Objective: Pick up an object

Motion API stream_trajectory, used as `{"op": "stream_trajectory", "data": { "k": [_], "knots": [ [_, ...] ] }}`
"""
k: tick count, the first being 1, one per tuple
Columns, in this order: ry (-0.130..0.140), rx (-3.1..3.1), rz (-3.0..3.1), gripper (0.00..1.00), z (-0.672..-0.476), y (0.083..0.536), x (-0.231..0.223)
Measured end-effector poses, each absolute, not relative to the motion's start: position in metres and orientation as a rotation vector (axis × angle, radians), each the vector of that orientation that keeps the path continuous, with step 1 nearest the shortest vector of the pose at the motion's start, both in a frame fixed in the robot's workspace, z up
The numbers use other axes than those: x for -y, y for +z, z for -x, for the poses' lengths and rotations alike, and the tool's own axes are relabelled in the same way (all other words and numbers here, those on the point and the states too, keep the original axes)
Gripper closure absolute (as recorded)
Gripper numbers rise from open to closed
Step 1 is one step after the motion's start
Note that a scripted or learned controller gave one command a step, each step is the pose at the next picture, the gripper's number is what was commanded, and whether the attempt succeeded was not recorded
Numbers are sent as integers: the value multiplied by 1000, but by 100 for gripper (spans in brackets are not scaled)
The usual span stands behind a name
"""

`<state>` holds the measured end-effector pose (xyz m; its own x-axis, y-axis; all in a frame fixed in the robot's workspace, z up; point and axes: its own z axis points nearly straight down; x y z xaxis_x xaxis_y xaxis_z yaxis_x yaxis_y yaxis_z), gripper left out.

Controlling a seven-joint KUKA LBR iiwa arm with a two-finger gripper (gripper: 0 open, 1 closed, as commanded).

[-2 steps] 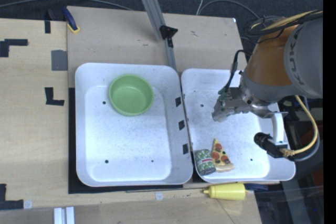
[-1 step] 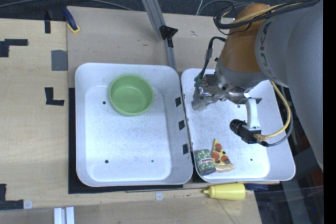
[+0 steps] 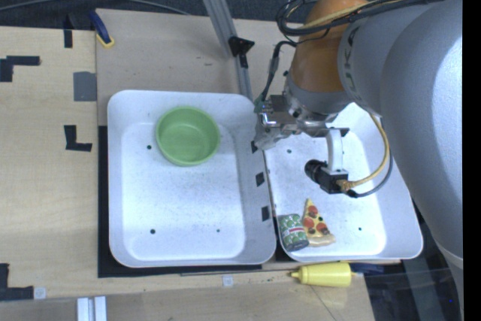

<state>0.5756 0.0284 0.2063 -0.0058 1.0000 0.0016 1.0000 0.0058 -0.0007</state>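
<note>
A green bowl (image 3: 187, 135) sits upright in the back half of the left bin (image 3: 128, 237). A toy pizza slice (image 3: 316, 224) and a small dark green packet (image 3: 291, 231) lie side by side at the front left of the right bin (image 3: 391, 237). My gripper (image 3: 269, 133) hangs low at the back left of the right bin, close to the wall between the two bins. It is well behind the pizza slice and packet, and to the right of the bowl. I see nothing held in it.
A yellow squeeze bottle (image 3: 325, 274) lies on the bench just outside the right bin's front rim. A grey slanted pole (image 3: 218, 4) rises behind the bins. The large grey arm (image 3: 421, 101) covers the right bin's right side. A black camera unit (image 3: 323, 175) hangs off the wrist.
</note>
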Motion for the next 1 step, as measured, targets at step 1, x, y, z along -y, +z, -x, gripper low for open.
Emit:
{"op": "stream_trajectory", "data": {
  "k": [1],
  "knots": [
    [-3, 2229, 2213, 100, -597, 220, -79]
  ]
}}
